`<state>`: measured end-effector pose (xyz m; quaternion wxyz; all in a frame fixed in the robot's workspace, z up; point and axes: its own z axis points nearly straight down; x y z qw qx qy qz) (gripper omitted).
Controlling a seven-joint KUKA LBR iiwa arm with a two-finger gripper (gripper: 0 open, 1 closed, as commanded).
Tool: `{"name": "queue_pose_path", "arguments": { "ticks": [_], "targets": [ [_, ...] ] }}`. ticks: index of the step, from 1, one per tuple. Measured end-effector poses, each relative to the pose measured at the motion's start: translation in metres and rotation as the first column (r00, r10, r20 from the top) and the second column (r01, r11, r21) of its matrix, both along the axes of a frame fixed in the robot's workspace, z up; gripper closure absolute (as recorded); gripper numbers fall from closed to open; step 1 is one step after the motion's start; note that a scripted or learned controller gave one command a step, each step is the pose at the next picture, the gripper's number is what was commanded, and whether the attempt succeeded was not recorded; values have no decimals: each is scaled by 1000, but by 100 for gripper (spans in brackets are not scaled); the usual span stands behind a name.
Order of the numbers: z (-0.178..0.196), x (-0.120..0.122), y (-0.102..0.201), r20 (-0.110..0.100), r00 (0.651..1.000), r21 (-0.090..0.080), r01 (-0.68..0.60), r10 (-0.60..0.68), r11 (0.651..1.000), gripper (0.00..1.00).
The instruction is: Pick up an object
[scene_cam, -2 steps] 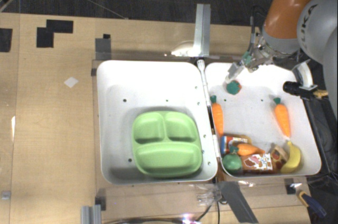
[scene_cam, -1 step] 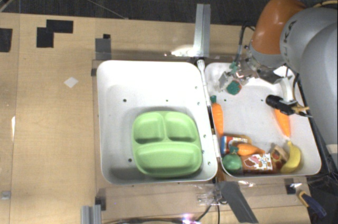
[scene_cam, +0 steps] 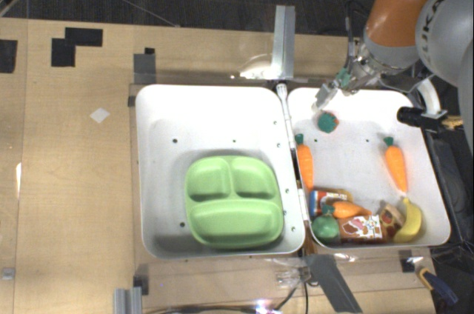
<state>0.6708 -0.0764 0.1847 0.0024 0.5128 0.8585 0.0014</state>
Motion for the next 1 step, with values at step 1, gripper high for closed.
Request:
{"name": "queue_pose_path", "arguments": {
  "ticks": [1],
  "targets": [
    [-92, -3, -27, -7, 994, 2, 105, -105, 994, 0]
  ]
}}
